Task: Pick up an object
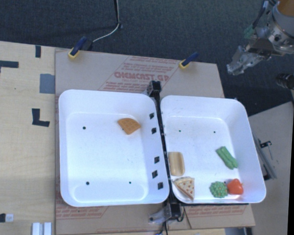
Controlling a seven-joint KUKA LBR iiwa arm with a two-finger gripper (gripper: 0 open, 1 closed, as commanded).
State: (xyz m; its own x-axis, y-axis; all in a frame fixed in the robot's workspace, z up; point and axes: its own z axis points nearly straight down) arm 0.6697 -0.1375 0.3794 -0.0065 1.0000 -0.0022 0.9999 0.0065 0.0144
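**benchwatcher:** Where are the fingers (238, 64) at right now? Grabbing anything?

**pickbot_fan:** Nope, they're way up in the top right corner, hanging over the dark floor past the far right corner of the desk (19, 97). Too small and blurry, so I can't tell if they're apart or together. I can't see anything between them. Above them you get the grey wrist and a bit of the orange band (292, 6).

**benchwatcher:** And the stuff to pick?

**pickbot_fan:** All sitting in the bins. Right bin (239, 112) has most of it: a green pod-looking thing (226, 157) near the right wall, a broccoli piece (218, 189) touching a red tomato-ish thing (235, 186) in the near right corner, plus a tan bread roll (176, 163) and a triangular slice (185, 186) up against the left wall. Left bin (68, 102) just has an orange wedge (128, 125), toward its far right part.

**benchwatcher:** Anything else around?

**pickbot_fan:** Cardboard sheet (139, 74) under both bins, two clamps with yellow (76, 48) and blue tips at its far edge.
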